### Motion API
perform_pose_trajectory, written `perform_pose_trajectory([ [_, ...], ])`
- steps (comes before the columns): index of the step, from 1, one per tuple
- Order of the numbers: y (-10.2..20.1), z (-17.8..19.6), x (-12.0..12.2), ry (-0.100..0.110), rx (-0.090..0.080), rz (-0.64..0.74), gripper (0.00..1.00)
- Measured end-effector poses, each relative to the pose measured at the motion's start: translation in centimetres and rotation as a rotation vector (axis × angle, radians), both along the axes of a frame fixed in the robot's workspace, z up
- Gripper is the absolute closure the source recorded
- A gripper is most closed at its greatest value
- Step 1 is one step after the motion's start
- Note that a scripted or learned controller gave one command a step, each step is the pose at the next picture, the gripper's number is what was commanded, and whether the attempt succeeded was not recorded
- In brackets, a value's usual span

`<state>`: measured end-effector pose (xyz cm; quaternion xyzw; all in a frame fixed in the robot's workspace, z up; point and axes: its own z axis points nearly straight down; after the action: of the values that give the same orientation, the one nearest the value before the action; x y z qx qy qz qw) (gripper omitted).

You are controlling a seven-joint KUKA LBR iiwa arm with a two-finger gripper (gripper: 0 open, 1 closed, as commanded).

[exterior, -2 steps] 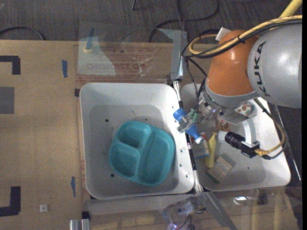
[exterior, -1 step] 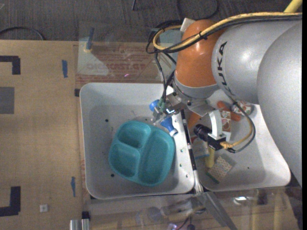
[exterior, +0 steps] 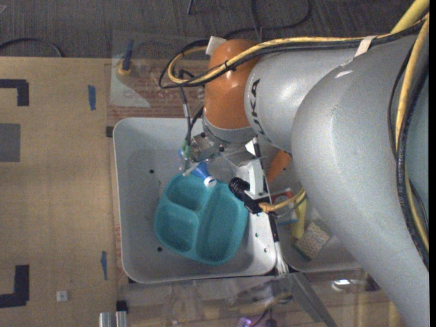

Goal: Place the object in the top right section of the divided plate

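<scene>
Well, L to R: teal divided plate (exterior: 201,222) sits in the left bin (exterior: 133,182); gripper (exterior: 197,157) hovers at its far edge w/ a small blue object (exterior: 201,173) by the tips. Can't tell if it's clamped. Placement not confirmed yet, imo.

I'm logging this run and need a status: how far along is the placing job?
Done: the arm has brought its gripper over the top edge of the teal divided plate in the left bin. In hand: a small blue object sits at the gripper's tip; whether it is gripped is unclear. Left: no object lies in the plate's sections yet.
</scene>
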<state>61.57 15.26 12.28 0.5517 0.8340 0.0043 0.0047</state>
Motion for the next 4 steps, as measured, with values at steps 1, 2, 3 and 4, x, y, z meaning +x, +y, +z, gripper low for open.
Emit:
perform_pose_trajectory([
  [1,-7.6,7.4,-5.3,0.013,-0.003,0.111,1.0],
  [2,-9.2,13.2,-5.8,0.009,-0.002,-0.05,1.0],
  [3,0.0,9.8,-7.3,0.015,-0.002,0.017,1.0],
  [4,-0.7,7.4,-13.7,0.016,-0.002,-0.043,1.0],
])
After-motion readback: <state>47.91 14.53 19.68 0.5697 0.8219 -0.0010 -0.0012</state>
